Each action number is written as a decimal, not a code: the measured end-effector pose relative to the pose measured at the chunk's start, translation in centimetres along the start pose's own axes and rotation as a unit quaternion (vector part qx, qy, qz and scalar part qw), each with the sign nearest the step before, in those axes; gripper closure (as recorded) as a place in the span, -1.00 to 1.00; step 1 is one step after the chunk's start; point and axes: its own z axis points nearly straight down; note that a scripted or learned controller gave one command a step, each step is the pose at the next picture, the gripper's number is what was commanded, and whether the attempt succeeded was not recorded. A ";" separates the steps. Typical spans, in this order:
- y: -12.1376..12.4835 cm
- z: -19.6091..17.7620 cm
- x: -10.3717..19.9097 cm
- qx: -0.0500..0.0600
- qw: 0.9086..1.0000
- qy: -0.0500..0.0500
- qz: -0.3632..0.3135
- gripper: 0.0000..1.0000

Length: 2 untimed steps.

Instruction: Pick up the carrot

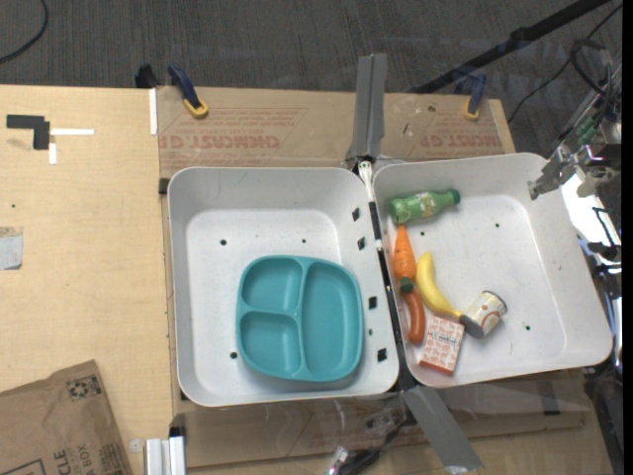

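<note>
Clearly orange with a small green top, the carrot (pixel 403 252) lies lengthwise in the right bin (pixel 554 295), close against its left wall, just below the green bottle (pixel 423 205) and beside the banana (pixel 432 285). At the right edge the gripper (pixel 564 171) hangs over the bin's rim; its state I cannot tell.

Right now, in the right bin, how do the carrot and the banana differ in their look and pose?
The carrot is orange with a green top; the banana is plain yellow. The carrot is straight and lies along the bin's left wall; the banana is curved and slants toward the can. The carrot looks shorter than the banana. Both lie flat in the right bin, close together.
</note>
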 end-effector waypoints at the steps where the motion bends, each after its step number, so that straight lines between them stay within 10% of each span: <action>1: -2.4 16.4 2.0 -0.012 0.991 -0.002 0.133 -1.00; 2: -0.7 17.6 8.6 -0.017 0.998 -0.004 0.057 -1.00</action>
